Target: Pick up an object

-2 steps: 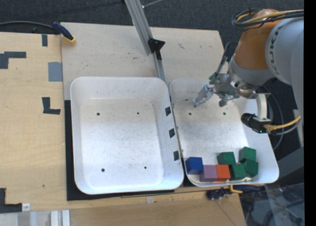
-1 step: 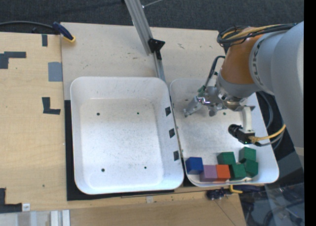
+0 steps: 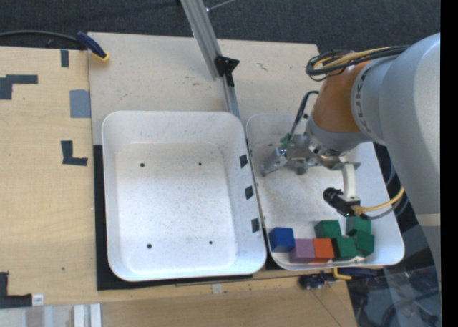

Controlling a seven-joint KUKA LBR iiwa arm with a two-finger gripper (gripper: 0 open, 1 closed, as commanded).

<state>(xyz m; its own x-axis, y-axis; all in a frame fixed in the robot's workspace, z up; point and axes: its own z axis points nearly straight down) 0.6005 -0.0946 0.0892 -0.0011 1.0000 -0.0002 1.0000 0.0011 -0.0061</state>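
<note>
Arm (image 3: pixel 386 96): comes in from the right, over the right bin's far half; orange band just above the wrist.
Claw (image 3: pixel 275 163): low in the right bin (image 3: pixel 372 257), near its left wall and toward the far end; whether it is open or closed cannot be told, and nothing is seen held in it.
Blocks: all bunched along the right bin's near edge, well apart from the claw.
Blue block (image 3: pixel 282 239): near-left corner of the right bin, closest of the group to the claw.
Purple block (image 3: pixel 305 249): touching the blue one's right side.
Orange block (image 3: pixel 323 248): just right of the purple.
Green blocks (image 3: pixel 347 238): several, piled at the near-right corner.
Left bin (image 3: pixel 114 175): touches the right bin along its right wall.
</note>
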